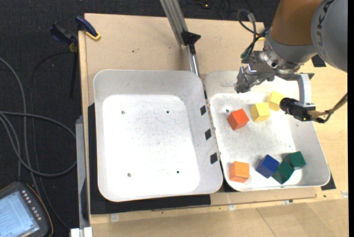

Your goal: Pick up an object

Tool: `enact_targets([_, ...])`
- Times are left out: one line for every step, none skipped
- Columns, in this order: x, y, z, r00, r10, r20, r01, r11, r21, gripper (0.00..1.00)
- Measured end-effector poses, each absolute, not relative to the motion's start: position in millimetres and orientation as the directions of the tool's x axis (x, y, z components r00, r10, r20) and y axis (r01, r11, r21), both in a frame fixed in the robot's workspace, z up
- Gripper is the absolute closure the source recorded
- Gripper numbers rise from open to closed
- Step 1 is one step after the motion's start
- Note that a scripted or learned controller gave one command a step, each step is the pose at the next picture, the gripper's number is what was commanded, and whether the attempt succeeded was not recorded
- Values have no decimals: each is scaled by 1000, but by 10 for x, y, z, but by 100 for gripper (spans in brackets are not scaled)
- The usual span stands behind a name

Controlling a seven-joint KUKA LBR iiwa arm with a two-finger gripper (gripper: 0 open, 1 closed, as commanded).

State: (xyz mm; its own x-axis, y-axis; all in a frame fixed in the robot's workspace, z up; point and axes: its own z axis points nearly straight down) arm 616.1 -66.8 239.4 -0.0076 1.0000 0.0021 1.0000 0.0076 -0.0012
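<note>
Above the far end of the right bin (310, 142), the tool (244, 84) hangs from the grey arm (326, 20), whose orange band sits just behind the wrist. Whether the tool is spread or pressed together cannot be told at this slant, as its tip is a dark cluster against the white rim; nothing can be seen pinched in it.

Just below the tool, on the bin floor, lies an orange-red block (238, 119), tilted on a corner. Beside that block, further toward the arm's side, sits a yellow cube (260, 112), and beyond it a second yellow cube (275, 101), partly tucked against a black cylindrical fitting (293, 108) that juts out from the arm's cabling. All three lie apart from the tool, none touching it.

Well away from the tool, at the near end of the same bin, an orange cube (239, 170) rests close to the bin's inner wall. Further along that near end are a blue cube (269, 165) and two dark green blocks (291, 165), the three crowded together and touching or nearly so.

Across from the tool, on its far side from the arm, the left bin (110, 86) lies on the wooden surface (138, 42), edge to edge with the right one.
</note>
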Motion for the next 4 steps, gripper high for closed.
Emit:
enact_targets([6043, -175, 2284, -8, 1000, 2, 1000, 8, -2, 100])
enact_targets([5997, 417, 2249, -9, 1000, 3, 1000, 9, -1, 100])
enact_targets([5783, 890, 2211, -8, 1000, 1, 1000, 8, -3, 100])
enact_targets([5793, 853, 2215, 1, 1000, 0, 1000, -1, -1, 0])
